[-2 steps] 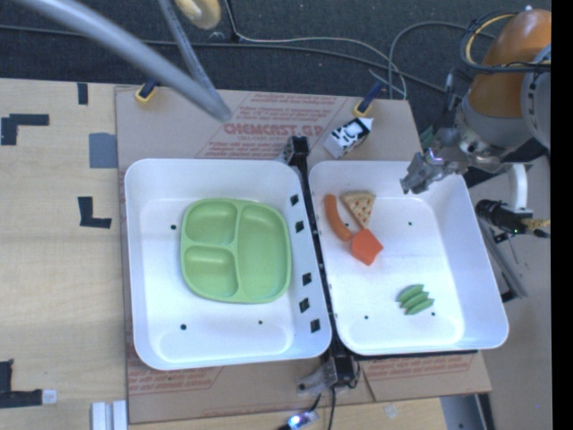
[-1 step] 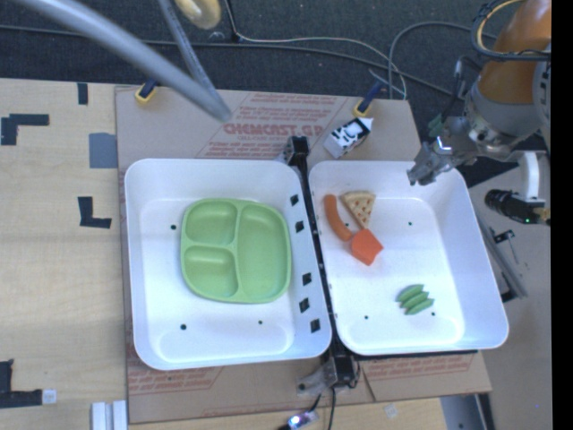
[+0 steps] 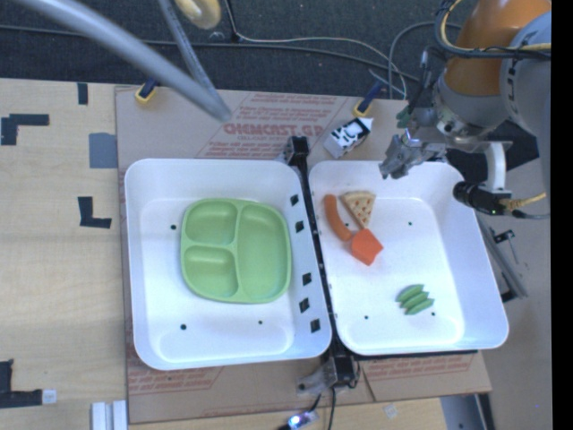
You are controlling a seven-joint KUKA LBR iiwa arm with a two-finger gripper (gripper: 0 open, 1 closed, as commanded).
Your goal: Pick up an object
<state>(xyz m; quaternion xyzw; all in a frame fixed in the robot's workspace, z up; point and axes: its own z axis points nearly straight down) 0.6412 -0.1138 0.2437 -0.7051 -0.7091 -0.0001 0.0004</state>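
Two white bins are sitting side by side on the surface (image 3: 54, 267). The left bin (image 3: 152, 330) is carrying one thing, a green tray (image 3: 236, 249) with three compartments, lying flat near its middle. The right bin (image 3: 466, 276) is holding four small things. One orange sausage (image 3: 336, 218) is lying along the bin's left side, one cracker wedge (image 3: 360, 207) is sitting just beside it and touching or nearly touching it, and one orange block (image 3: 365, 246) is resting just below them, against the sausage's lower end. One green pod (image 3: 414, 298) is lying well apart from those three, toward the bin's lower right.

The arm is reaching in from the right, its orange band (image 3: 497, 25) showing up top. The gripper (image 3: 398, 164) is hanging over the far rim of the right bin, above and to the right of the cracker, and there is nothing between its fingers. Whether they are spread or closed, I cannot tell from this angle.
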